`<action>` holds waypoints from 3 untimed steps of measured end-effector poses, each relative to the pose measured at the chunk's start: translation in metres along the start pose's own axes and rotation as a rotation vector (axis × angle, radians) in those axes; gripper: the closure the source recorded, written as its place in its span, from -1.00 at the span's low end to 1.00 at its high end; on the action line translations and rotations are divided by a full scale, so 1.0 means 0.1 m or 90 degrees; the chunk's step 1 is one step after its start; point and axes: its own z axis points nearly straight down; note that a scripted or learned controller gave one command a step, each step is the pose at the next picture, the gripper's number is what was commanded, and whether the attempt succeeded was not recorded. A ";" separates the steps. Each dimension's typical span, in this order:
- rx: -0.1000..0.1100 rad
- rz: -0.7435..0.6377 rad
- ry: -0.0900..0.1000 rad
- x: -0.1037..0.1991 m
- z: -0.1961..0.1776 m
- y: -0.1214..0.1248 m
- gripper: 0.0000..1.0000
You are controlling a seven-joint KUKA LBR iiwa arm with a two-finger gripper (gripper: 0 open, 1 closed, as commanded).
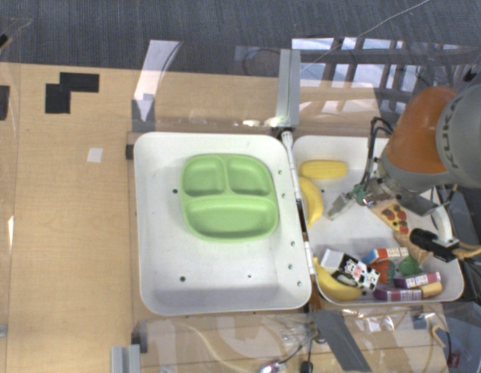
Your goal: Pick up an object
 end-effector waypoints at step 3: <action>0.000 0.036 0.005 -0.31 -0.17 0.90 -1.00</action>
